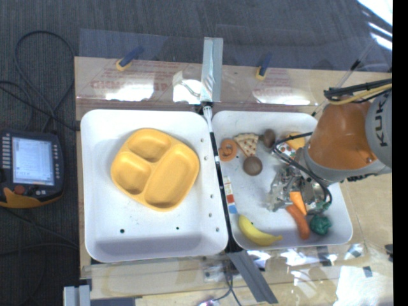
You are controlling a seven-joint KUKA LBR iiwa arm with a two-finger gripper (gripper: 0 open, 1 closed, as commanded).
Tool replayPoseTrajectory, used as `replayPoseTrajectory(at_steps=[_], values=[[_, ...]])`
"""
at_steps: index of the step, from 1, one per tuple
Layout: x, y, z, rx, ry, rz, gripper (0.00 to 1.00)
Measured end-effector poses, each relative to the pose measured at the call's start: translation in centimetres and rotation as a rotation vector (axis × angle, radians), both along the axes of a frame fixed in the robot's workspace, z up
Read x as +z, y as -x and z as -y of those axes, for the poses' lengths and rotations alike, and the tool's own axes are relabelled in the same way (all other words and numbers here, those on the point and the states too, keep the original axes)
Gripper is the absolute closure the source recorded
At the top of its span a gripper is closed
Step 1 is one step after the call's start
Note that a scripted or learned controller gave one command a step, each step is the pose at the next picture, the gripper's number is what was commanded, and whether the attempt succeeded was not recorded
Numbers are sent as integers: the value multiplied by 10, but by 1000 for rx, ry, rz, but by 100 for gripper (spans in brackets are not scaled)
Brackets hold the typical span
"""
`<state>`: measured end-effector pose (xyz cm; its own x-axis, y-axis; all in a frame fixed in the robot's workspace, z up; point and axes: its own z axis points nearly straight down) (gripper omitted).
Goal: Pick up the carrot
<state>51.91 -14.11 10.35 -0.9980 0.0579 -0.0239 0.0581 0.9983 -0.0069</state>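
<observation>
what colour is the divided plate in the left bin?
Yellow. The divided plate shows plainly in the camera view, lying in the left bin.

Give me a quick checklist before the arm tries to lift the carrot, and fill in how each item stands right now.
1. Carrot in sight, lying in the right bin: ok.
2. Tool over the carrot's upper end: ok, it sits right beside that end.
3. Carrot seen between the tool's tips: cannot tell, wires and metal hide the spot.
4. Room around the carrot: not ok, the green piece touches its lower end.
5. Banana out of the way: ok, it lies apart, toward the bin's lower left.
6. Yellow divided plate in the left bin, away from the work: ok.
</observation>
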Motion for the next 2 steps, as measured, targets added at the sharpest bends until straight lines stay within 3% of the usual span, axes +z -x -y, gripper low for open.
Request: replayPoseTrajectory(at_steps=[1,2], values=[[-1,0,0,0,0,-2,0],[9,-1,0,0,2,1,100]])
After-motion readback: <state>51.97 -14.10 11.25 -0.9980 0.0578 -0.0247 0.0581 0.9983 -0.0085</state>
